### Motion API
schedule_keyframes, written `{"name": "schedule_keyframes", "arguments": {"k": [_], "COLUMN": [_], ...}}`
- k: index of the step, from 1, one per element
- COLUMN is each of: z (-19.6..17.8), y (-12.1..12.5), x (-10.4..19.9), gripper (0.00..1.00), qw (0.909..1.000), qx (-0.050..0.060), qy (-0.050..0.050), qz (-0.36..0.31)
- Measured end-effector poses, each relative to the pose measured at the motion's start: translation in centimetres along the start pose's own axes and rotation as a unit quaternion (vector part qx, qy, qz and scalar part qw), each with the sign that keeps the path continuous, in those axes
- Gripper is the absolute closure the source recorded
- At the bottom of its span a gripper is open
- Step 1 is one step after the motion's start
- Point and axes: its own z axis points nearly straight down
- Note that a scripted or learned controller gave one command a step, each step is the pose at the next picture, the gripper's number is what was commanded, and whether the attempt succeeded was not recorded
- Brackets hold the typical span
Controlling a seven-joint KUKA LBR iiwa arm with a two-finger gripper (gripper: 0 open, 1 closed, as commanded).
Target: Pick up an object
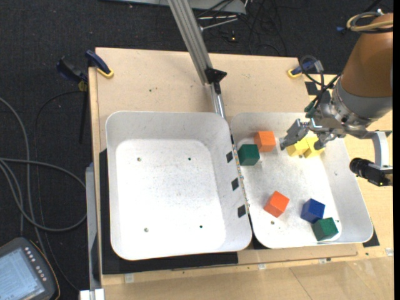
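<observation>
The fingers [294, 137] of the gripper [305, 141] are seen lowered into the right bin [350, 186], with a yellow block [304, 147] lying between and just below them; whether the block is actually clamped, or whether the fingers stand apart or together, cannot be told from this slanted view. The yellow block is found in the upper part of the right bin, near its back wall, partly covered by the gripper body. The grey arm [365, 102], with its orange band above, is brought in from the right side of the bench [162, 80].

Other blocks are scattered in the same bin. An orange block [265, 140] is set to the left of the yellow one, and a green block [248, 154] is placed just beside it, close to the bin's left wall. A second orange block [277, 203] is located lower down, near the middle. A blue block [312, 209] and a second green block [325, 229] are seen touching or nearly touching near the front right corner.

The left bin [119, 167] is positioned beside the right one, their walls meeting at the centre of the bench.
</observation>
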Motion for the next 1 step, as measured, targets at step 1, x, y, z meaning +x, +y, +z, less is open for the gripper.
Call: {"name": "schedule_keyframes", "arguments": {"k": [1], "z": [-0.25], "y": [0.07], "x": [-0.03], "gripper": [0.0], "qw": [1.0], "qx": [-0.002], "qy": [0.0], "qz": [0.001]}}
